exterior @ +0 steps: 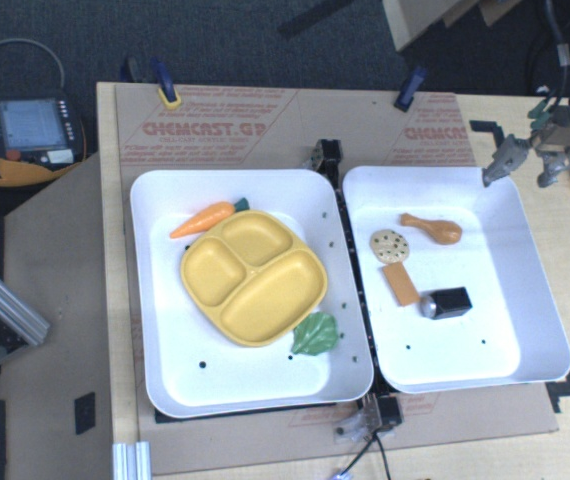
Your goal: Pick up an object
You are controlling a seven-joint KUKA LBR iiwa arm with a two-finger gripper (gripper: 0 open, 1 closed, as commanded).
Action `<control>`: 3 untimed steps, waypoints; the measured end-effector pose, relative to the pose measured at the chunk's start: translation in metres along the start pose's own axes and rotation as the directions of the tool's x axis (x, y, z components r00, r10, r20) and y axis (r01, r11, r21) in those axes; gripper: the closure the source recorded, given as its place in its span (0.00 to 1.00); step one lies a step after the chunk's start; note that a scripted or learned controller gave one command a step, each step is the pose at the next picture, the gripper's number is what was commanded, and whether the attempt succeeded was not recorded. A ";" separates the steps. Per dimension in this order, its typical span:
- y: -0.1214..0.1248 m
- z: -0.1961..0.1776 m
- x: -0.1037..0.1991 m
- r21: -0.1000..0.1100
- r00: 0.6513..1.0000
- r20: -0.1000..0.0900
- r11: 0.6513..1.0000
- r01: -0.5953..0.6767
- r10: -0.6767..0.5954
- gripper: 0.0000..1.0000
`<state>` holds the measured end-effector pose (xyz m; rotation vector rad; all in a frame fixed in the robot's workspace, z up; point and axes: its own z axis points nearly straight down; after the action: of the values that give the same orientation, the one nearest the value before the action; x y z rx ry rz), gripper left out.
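Observation:
In the right bin [525, 268] lie a brown drumstick [432, 229], a round chocolate-chip cookie [389, 245], an orange-brown bar [401, 284] and a black and silver block [448, 303]. My gripper [523, 165] hangs at the bin's far right corner, above its rim, well away from these objects. Its two grey fingers are spread apart with nothing between them.
The left bin [155, 298] holds a yellow divided plate [254, 277], an orange carrot [203, 219] at its far left and a green leaf [316, 334] at its near right. A black clamp [327, 154] sits between the bins at the back.

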<state>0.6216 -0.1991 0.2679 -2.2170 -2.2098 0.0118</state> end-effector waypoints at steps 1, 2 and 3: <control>0.002 -0.008 0.001 -0.013 1.000 0.003 1.000 0.003 -0.003 0.00; -0.004 0.053 -0.004 -0.007 1.000 0.001 1.000 0.003 -0.003 0.00; -0.002 0.109 -0.013 -0.007 1.000 0.002 1.000 0.003 -0.003 0.00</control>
<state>0.6183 -0.2120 0.1588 -2.2184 -2.2171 0.0059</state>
